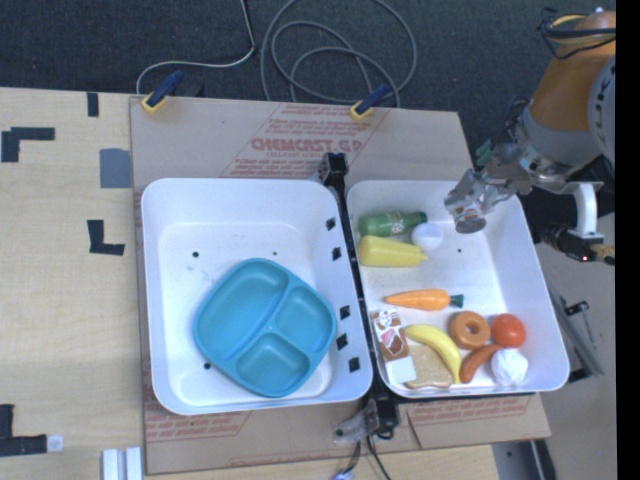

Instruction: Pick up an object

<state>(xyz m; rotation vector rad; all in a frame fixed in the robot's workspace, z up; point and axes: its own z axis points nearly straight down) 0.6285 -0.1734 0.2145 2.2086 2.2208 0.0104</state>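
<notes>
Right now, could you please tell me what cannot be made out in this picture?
- Claw: blurred in the camera view over the right bin; open or shut is unclear.
- White object beside the green bottle: too small to identify.
- Bread slice: partly covered by the banana.

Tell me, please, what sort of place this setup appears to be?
Probably a robotics lab bench for pick-and-place trials: two white bins clamped onto a cardboard sheet, toy food such as a carrot and banana, and a robot gripper above the right bin.
</notes>
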